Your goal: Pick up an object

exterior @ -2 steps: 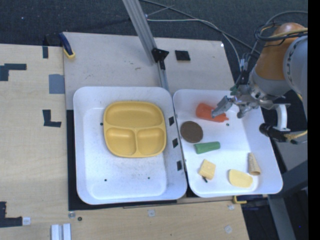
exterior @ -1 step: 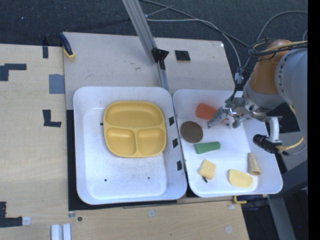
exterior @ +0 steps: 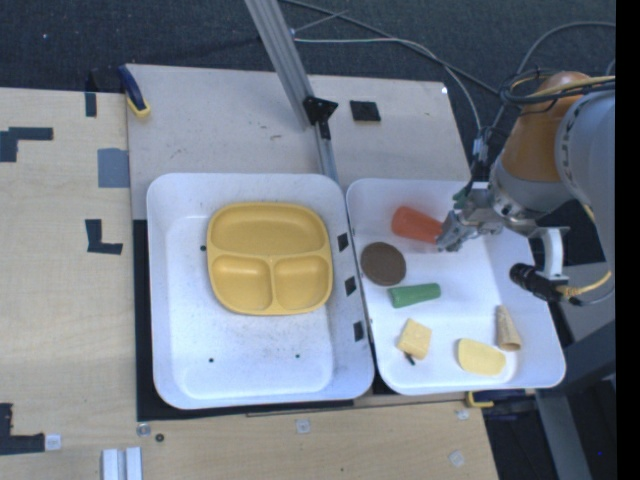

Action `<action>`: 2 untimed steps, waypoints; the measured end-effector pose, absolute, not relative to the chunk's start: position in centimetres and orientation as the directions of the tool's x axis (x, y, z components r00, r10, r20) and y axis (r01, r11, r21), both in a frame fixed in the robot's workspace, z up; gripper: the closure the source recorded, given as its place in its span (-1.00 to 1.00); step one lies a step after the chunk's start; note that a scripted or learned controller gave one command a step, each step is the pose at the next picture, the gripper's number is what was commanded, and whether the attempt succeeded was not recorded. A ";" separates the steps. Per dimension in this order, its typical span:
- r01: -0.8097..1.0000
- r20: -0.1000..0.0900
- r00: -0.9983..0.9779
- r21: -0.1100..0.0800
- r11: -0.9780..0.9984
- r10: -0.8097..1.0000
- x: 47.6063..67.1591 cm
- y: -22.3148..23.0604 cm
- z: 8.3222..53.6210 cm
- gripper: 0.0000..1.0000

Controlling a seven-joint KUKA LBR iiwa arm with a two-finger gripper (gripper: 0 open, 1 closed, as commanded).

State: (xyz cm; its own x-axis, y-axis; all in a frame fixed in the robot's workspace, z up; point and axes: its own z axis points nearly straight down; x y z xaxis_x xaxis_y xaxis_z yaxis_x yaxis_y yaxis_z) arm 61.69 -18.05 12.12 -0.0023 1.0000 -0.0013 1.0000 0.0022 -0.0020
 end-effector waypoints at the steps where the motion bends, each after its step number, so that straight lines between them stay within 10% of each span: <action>1: 1.000 -0.001 -0.001 0.003 0.001 1.000 62.4 -18.7 16.9 1.00; 2: 1.000 -0.001 -0.002 0.004 0.002 1.000 62.5 -18.7 22.2 1.00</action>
